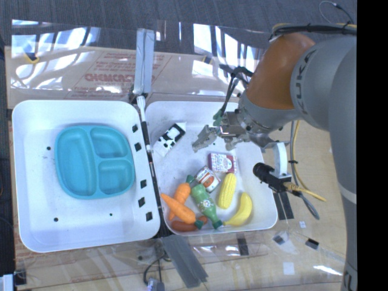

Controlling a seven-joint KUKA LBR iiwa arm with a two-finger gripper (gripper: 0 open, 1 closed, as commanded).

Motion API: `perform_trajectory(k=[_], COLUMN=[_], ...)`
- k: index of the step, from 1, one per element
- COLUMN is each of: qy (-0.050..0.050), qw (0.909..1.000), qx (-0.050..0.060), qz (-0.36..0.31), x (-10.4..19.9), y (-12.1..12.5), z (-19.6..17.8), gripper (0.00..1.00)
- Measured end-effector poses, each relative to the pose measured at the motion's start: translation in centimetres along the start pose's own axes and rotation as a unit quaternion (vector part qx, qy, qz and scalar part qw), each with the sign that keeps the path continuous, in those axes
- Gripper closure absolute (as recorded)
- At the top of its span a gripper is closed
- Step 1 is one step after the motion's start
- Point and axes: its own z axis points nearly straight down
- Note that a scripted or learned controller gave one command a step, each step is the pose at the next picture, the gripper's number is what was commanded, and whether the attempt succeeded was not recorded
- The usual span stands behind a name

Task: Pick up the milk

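Camera view: the milk (170, 138), a small carton with black-and-white patches, is seen lying in the right bin (262, 222), close to the divider (144, 156) that separates the two bins and toward its far end. The carton is tipped on its side, and its long axis is judged to run at a slant, from lower-left near the divider up toward the right.

The gripper (210, 136) is held over the same bin, further from the divider than the milk, so the milk lies to its left as pictured, at about the same depth and apart from it. A grey finger (204, 138) is seen pointing down toward the milk, but whether the fingers are spread or closed cannot be told. Nothing is seen between them, so no hold is claimed.

Away from the divider, below the gripper, a red packet (220, 162), a corn cob (227, 190) and a banana (241, 210) are gathered, with a green bottle (204, 204) and a carrot (177, 206) nearer the divider's near end. The milk stands clear of that cluster, so a short sideways move toward the divider is judged to be needed, with the fingers set across the carton's slanted axis. The divider's closeness could crowd one finger.
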Motion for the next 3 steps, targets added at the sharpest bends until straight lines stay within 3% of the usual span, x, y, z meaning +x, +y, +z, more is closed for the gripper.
perform_trajectory(k=[1, 2, 3], qy=[-0.001, -0.001, 0.0], qw=[0.9992, 0.9992, 0.9952], qx=[-0.001, -0.001, -0.001], qz=[-0.04, -0.04, -0.098], x=[5.2, 5.2, 2.3], y=[5.8, 5.8, 4.2], z=[2.7, 2.7, 12.7], gripper=[0.0, 0.0, 0.0])
